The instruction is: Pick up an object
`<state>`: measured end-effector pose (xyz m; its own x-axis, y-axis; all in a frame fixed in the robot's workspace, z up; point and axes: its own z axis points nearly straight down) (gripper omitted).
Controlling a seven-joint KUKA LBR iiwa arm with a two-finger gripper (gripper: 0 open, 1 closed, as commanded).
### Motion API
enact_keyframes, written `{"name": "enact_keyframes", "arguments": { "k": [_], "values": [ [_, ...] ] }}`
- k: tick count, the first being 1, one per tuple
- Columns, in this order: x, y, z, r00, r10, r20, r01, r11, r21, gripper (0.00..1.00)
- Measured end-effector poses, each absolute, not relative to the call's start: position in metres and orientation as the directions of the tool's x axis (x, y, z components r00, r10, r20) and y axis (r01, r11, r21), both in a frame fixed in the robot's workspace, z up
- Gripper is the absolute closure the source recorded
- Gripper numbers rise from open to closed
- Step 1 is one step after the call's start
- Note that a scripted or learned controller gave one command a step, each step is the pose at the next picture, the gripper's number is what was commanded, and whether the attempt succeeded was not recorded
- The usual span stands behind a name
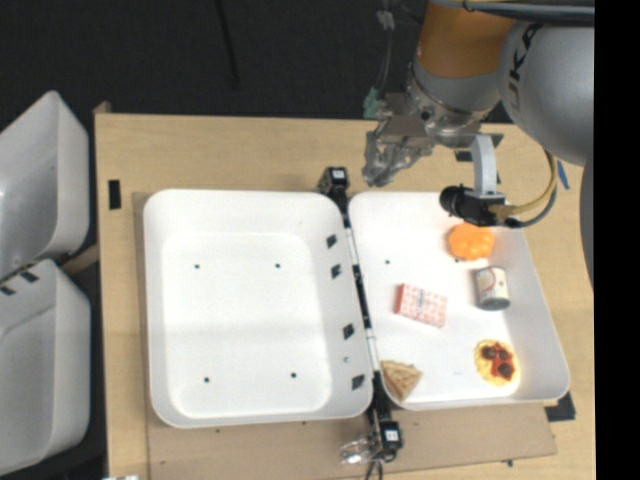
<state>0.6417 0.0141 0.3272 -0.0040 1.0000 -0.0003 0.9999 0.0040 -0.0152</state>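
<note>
The right bin (400, 233) holds several small objects: an orange lump (470, 241), a small grey can (491, 288), a pink patterned packet (421, 305), a yellow-and-red pizza-like piece (496, 362) and a tan wedge (399, 379) at the bin's near left corner. My gripper (385, 163) hangs above the far left corner of the right bin, well above the objects and clear of all of them. Nothing shows between its fingers.
The left bin (180, 218) sits beside the right one, joined along a clipped divider (352, 278). The grey arm with its orange band (470, 28) fills the upper right. White shapes (35, 268) stand at the left edge, beyond the bench.
</note>
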Motion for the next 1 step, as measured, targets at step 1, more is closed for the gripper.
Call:
{"name": "enact_keyframes", "arguments": {
  "k": [1],
  "values": [
    [0.6113,0.0535,0.3146,-0.005,1.000,0.000,1.000,0.005,-0.003,1.00]
  ]
}}
